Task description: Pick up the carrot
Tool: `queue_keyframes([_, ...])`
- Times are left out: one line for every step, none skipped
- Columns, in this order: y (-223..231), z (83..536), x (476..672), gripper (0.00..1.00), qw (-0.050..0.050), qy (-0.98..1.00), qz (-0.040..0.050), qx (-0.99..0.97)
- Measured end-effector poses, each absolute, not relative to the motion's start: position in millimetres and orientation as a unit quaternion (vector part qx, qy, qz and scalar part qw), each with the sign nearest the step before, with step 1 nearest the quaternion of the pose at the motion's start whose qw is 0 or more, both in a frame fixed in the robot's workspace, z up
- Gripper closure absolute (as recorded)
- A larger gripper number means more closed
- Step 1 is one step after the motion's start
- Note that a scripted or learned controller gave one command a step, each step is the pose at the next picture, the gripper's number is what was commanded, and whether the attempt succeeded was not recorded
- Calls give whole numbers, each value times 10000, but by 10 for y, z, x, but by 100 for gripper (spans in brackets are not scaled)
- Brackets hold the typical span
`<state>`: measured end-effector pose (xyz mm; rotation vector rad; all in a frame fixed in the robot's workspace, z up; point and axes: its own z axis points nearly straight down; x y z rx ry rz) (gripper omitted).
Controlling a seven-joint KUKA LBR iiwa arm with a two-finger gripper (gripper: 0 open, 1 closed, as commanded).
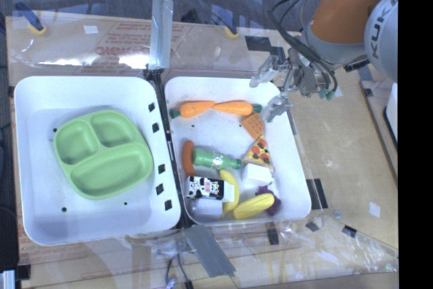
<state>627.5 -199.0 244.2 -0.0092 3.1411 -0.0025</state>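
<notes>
1 gripper (276,88) hangs over the far right corner of the right bin (300,176); its fingers are spread apart and hold nothing. 2 carrots lie end to end along that bin's far side: one carrot (233,107) just beside the gripper, the other carrot (195,109) further left. A green bottle (215,160) lies nearer. The left bin (30,145) holds a green plate (103,153).

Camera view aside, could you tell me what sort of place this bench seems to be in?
Probably a robotics lab test bench: a KUKA arm reaches over two white bins, one holding toy food such as a carrot, the other a green divided plate.
</notes>
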Motion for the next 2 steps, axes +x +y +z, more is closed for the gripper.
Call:
queue_keyframes([-1985,895,6571,0,-13,9931,13,-1175])
queue_keyframes([-1975,1053,6607,100,36,9927,-7,-1206])
